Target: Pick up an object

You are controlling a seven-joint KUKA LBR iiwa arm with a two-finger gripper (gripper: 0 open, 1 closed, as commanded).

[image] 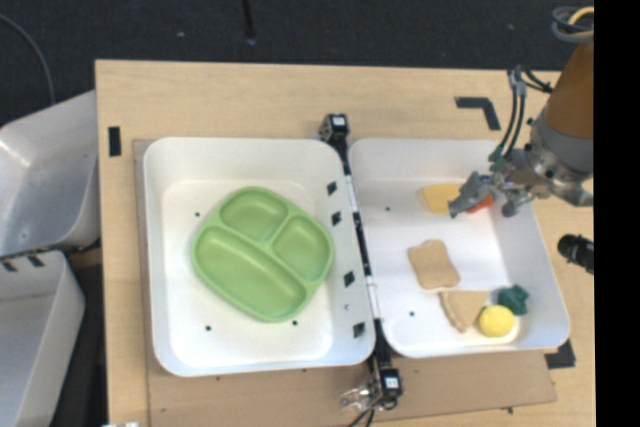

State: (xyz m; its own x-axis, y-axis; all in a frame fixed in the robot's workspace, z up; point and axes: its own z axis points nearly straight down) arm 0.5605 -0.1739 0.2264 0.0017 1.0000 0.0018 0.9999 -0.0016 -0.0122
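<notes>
No legible writing; tool (487,199) beside yellow piece (438,197).

We see a light-green divided plate (262,253) in a white bin (160,215), two tan slices (433,264), a yellow ball (497,321), and something perhaps orange-red (482,202).

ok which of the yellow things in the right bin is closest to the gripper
The flat yellow piece at the top of the right bin, just left of the gripper. The round yellow ball sits far off at the bin's bottom corner.
</notes>
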